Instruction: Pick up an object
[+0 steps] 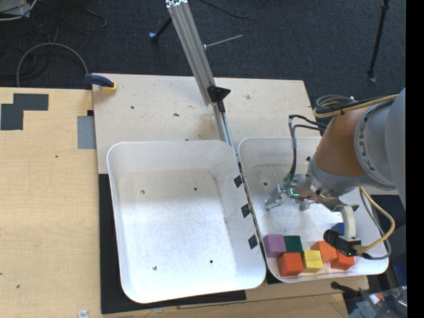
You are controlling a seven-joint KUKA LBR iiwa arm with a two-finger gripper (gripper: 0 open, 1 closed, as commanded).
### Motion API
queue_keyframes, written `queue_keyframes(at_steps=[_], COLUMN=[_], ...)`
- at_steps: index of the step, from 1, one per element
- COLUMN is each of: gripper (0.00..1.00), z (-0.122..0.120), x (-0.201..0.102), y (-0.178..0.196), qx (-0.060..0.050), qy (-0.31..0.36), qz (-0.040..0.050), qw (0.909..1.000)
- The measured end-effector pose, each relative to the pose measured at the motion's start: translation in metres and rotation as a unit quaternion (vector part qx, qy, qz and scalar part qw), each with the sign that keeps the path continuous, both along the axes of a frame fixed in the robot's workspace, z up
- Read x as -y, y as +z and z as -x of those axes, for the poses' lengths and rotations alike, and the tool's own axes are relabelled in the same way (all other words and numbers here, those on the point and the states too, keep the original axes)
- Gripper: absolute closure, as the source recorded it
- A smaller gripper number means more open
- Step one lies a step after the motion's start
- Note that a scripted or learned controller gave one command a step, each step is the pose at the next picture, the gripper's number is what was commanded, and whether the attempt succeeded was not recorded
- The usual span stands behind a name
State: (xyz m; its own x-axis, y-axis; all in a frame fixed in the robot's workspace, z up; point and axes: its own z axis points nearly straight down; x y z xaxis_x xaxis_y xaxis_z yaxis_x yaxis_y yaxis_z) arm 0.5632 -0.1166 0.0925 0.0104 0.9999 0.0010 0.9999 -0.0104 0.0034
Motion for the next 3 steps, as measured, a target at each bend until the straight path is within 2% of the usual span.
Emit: queue_keyframes(at_steps=[3], gripper=[0.0], z=[0.0], x=[0.0001], y=[0.0], qx=[0.0], qy=[-0.001], qz=[0.0001], qw=[1.0])
